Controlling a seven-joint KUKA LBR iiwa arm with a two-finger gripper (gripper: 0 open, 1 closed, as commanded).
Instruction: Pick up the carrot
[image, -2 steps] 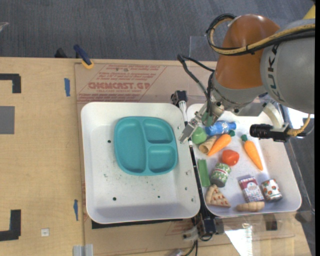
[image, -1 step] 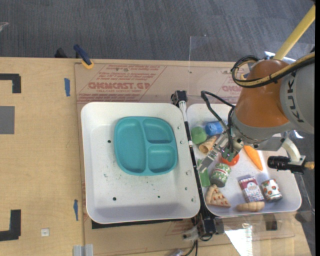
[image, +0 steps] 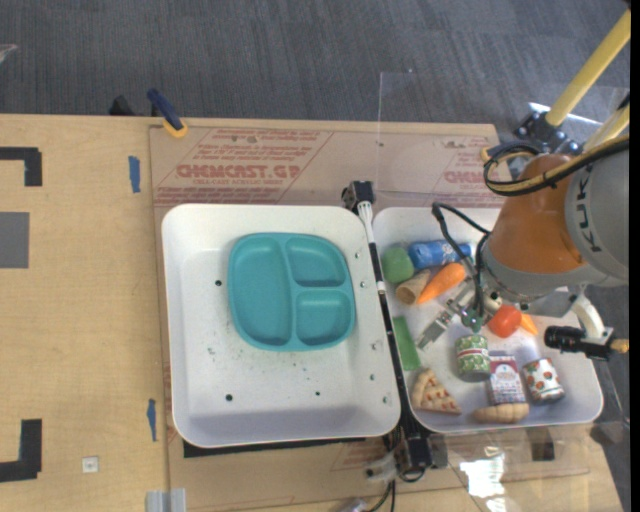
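The carrot (image: 441, 283) lies in the right bin (image: 590, 400) toward its far edge, beside the left wall; the gripper (image: 452, 315) hangs just near-side of it, apparently spread and holding nothing — the approach step, I judge — next, centre over the carrot, then close.

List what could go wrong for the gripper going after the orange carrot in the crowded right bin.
1. The orange toy carrot lies tight against a tan cone-shaped piece and a blue packet, so either may get caught instead.
2. The metal two-finger gripper sits below the carrot, not over it; closing here likely misses.
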